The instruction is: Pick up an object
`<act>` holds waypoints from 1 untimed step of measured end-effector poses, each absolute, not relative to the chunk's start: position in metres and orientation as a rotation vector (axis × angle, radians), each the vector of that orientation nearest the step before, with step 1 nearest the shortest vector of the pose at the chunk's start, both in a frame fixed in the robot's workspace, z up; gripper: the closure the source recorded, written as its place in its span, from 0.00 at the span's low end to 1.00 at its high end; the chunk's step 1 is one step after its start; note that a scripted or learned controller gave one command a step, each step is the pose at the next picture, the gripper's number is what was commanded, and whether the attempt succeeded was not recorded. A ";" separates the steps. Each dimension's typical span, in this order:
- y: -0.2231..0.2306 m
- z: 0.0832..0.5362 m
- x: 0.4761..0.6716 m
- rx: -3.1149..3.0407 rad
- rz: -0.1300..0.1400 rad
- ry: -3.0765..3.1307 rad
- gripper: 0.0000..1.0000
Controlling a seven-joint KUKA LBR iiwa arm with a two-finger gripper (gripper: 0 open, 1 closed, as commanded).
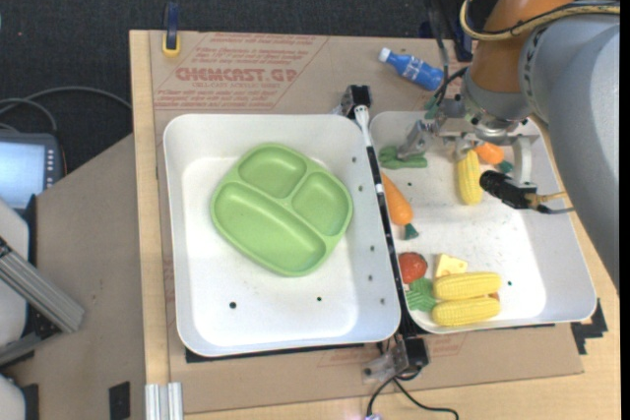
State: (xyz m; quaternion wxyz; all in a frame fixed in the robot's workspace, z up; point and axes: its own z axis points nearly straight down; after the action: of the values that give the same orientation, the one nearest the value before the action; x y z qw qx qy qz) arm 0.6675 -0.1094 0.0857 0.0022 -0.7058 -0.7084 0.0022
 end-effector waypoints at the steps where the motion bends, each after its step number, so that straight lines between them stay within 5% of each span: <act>1: -0.144 0.120 0.667 -2.229 -0.003 -2.224 0.00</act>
State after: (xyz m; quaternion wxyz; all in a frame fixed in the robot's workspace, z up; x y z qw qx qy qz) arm 0.6674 -0.1441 0.1203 -0.0033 -0.7079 -0.7063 -0.0011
